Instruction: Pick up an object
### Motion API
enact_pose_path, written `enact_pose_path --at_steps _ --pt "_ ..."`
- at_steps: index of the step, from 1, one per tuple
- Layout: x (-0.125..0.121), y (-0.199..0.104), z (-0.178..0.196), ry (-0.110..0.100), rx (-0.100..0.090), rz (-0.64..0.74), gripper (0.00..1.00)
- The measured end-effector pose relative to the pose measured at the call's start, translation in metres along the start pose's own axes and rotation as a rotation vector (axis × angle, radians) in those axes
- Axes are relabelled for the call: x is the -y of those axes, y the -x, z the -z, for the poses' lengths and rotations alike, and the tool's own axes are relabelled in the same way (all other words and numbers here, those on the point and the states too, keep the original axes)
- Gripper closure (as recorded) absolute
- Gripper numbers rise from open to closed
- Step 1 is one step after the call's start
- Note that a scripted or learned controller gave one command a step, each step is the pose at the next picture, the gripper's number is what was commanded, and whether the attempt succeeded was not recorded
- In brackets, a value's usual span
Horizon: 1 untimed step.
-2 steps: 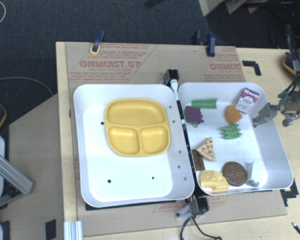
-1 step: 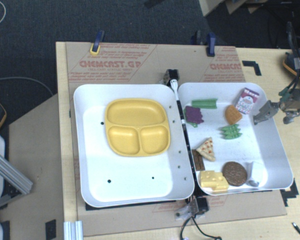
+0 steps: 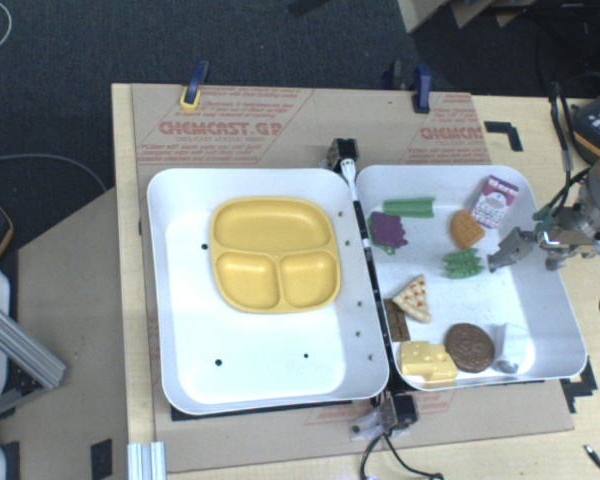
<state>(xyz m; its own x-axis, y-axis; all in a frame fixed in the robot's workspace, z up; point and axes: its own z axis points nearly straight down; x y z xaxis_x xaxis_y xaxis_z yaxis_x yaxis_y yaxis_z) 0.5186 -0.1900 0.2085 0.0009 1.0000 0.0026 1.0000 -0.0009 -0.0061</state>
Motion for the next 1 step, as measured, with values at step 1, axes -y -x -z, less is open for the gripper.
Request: enact_pose_path --at_steps 1 --pt "-0.0095 -0.0040 -0.0496 0.002 0.000 0.001 0.00"
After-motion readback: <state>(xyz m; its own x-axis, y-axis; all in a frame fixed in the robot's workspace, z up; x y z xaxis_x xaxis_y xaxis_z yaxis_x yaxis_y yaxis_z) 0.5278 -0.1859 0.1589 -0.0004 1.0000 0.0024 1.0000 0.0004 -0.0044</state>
